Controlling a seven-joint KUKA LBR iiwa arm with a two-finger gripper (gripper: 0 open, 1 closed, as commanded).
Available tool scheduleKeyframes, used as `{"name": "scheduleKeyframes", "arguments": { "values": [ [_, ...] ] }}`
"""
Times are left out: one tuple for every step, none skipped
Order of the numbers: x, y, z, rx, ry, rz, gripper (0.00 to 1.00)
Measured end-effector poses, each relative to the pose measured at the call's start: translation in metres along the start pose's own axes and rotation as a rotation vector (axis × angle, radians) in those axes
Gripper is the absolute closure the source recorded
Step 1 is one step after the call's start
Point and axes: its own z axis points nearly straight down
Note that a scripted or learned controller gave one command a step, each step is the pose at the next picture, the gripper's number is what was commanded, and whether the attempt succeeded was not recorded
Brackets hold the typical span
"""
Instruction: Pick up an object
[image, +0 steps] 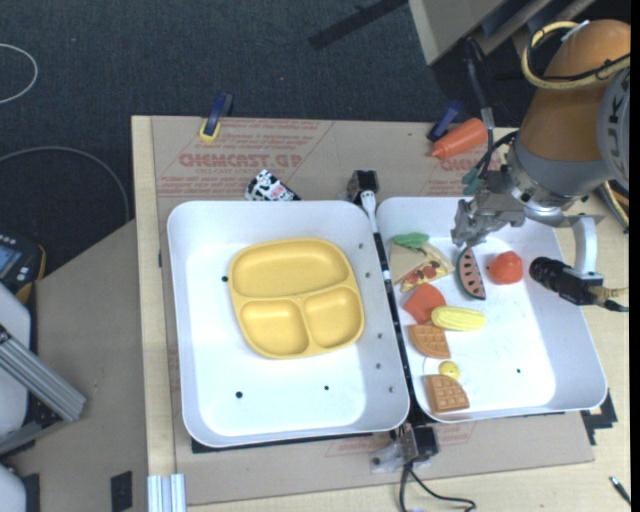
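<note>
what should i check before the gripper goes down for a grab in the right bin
1. Gripper over the right bin: ok, it sits above the far left part.
2. Target close below: ok, the watermelon slice lies just in front of it.
3. Nothing held already: cannot tell, the fingertips are too small to read.
4. Room around the target: not ok, the red tomato and pizza slice lie close by.
5. Finger opening wide enough: cannot tell.
6. Left bin's yellow divided plate out of the way: ok.
</note>
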Motion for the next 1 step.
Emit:
{"name": "scheduleKeyframes", "arguments": {
  "values": [
    [0.047,0.0168,0.0019,0.001,0.0,0.0,1.0]
  ]
}}
